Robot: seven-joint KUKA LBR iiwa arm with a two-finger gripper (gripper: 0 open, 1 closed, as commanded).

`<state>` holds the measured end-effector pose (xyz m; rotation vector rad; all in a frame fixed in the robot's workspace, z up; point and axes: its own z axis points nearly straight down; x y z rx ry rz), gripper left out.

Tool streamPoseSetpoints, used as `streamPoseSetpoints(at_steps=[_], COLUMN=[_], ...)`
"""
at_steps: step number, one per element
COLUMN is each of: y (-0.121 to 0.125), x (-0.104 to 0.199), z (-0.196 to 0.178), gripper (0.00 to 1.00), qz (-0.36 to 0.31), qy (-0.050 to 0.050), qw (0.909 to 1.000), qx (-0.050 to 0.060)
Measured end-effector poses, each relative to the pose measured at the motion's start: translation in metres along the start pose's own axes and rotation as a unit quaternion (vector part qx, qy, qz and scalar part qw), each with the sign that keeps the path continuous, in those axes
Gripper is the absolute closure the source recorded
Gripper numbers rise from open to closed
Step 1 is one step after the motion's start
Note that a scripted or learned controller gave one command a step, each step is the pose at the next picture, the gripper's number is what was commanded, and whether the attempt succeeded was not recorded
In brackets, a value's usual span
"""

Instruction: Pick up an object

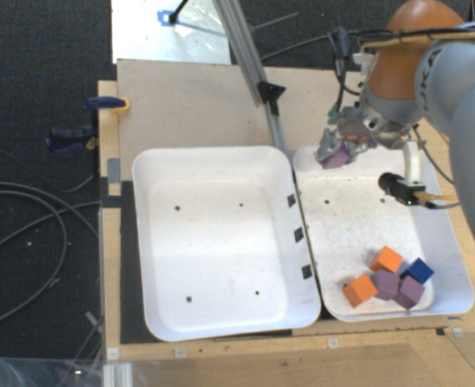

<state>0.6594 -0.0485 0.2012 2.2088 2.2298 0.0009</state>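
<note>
My gripper [337, 150] hangs over the far left corner of the right bin [334, 240], below the orange band of the arm. A small purple block [335, 159] shows between its fingers, and the gripper is shut on it. The block seems raised a little above the bin floor. Several more blocks lie clustered in the near right corner of the same bin: an orange one [387, 259], a blue one [419, 270], two purple ones [385, 284] [409, 291] and another orange one [360, 289].
The left bin [152, 216] lies beside the right one, their rims touching along the middle. A slanted metal pole [249, 51] crosses the far bench and ends near the bins' shared far corner. A black cable connector [394, 185] hangs from the arm over the right bin.
</note>
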Motion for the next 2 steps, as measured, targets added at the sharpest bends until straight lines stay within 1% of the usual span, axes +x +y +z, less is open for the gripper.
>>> streamPoseSetpoints(at_steps=[1, 2], y=[-0.0300, -0.0288], x=[0.0862, 0.0806], z=[0.0119, 0.0110], gripper=[1.00, 0.00], qz=[-0.002, 0.002], qy=[0.003, 0.001], qw=[1.0000, 1.0000], qx=[0.002, 0.001])
